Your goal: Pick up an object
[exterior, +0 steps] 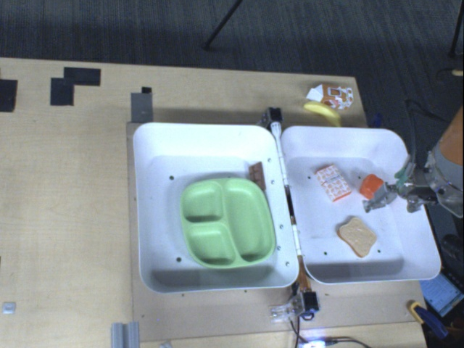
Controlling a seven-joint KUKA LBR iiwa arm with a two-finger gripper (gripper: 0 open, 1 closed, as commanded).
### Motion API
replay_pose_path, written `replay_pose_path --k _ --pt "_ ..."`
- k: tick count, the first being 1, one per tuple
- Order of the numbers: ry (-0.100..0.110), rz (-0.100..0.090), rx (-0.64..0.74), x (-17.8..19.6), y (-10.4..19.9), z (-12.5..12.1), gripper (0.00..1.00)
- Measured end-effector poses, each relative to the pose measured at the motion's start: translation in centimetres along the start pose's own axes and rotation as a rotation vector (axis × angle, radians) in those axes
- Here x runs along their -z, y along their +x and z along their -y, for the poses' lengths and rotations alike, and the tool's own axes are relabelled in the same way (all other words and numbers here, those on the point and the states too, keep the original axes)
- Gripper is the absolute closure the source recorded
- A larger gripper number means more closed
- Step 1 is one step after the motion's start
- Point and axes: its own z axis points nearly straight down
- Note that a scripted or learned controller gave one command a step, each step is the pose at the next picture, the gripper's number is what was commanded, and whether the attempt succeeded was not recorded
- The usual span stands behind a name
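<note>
The right bin [417, 256] holds a small orange block [370, 186], a red-and-white patterned box [333, 183] and a slice of toast [357, 236]. My gripper [386, 190] reaches in over the right rim and sits just right of the orange block, low over the bin floor. Its fingers stand open, and nothing is between them. The toast lies below and left of the gripper, and the patterned box lies further left.
A green divided plate [226, 221] fills much of the left bin [156, 194], with a brown piece [257, 172] at the plate's upper right. A yellow banana-like toy [321, 110] and a patterned packet [336, 96] lie on the bench behind the right bin.
</note>
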Motion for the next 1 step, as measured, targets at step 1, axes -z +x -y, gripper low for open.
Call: replay_pose_path --k 1 --pt "-0.009 0.001 0.001 -12.63 5.98 -2.83 0.00"
